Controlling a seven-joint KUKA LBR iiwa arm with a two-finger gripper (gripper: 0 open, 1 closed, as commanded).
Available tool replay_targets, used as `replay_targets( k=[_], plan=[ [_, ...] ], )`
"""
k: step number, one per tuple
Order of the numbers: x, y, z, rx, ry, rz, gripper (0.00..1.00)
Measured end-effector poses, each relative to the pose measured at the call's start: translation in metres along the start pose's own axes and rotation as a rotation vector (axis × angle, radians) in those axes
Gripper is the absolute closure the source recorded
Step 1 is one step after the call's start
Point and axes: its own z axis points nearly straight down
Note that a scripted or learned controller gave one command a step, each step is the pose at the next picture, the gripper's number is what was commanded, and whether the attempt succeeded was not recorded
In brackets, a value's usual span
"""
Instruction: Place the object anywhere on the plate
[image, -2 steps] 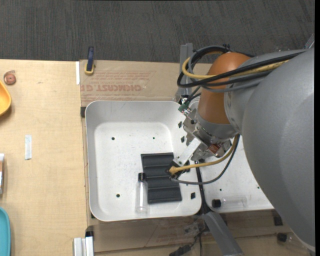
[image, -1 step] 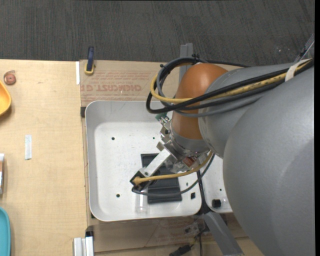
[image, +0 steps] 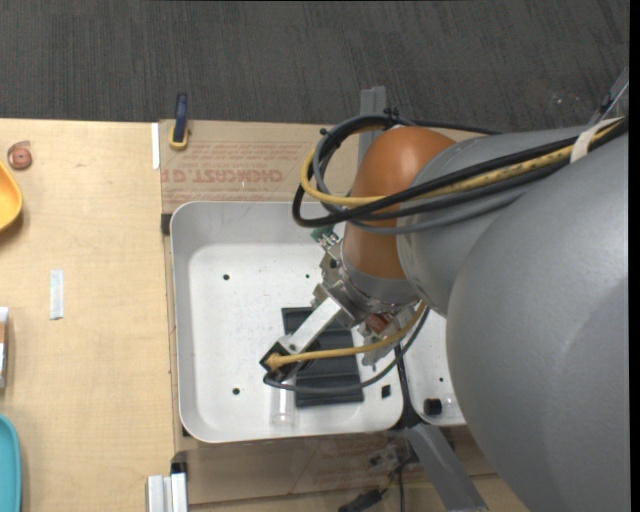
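Observation:
My gripper (image: 322, 372) hangs low over the front middle of the white bin (image: 200, 300), and the wrist and arm hide most of it. A dark ridged block (image: 330, 385) shows right under the wrist; I cannot tell whether it is part of the gripper or a thing in the bin. A small clear cylinder (image: 283, 408) lies near the bin's front wall, just left of the gripper. At the view's left edge, outside the bin, are a yellow dish's rim (image: 6, 202) and a teal rim (image: 6, 462).
The grey arm covers the right half of the view. A cardboard sheet (image: 250, 165) lies behind the bin. On the wooden bench left of the bin are a small white strip (image: 56, 295) and a reddish disc (image: 18, 156).

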Motion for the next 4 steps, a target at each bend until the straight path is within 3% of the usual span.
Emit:
replay_targets(
  k=[1, 2, 3, 4],
  plan=[
    [0.031, 0.028, -0.035, -0.001, 0.003, 0.450, 0.00],
    [0.030, 0.031, -0.044, -0.004, 0.001, 0.455, 1.00],
    [0.145, 0.018, -0.071, -0.001, 0.004, 0.354, 1.00],
    [0.162, 0.029, -0.199, -0.002, 0.000, -0.182, 1.00]
  ],
)
